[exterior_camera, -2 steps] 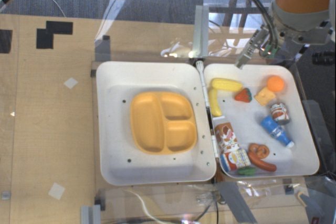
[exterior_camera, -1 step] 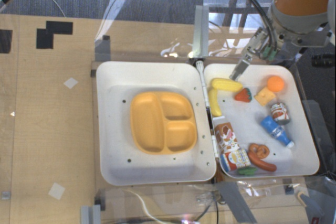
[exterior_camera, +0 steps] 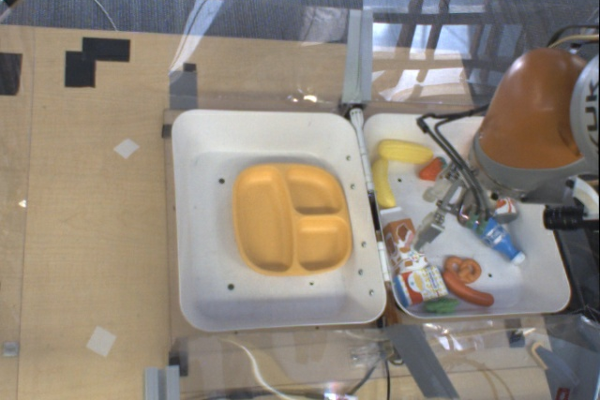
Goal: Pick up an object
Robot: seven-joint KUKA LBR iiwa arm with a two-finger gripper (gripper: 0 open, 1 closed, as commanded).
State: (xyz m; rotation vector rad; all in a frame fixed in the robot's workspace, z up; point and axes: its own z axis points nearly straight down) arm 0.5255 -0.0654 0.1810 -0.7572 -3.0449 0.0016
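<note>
Metal gripper (exterior_camera: 437, 222) over glossy cartons (exterior_camera: 410, 259), curved (smooth) banana (exterior_camera: 391, 166)

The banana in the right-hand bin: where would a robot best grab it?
Probably across the middle of the banana, coming straight down. It lies flat and bent near the bin's left wall; the narrow body suits two fingers, and there is free floor on its right side.

The arm (exterior_camera: 539, 122) covers the right bin's (exterior_camera: 553, 295) far corner and is cropped at the right edge.
</note>
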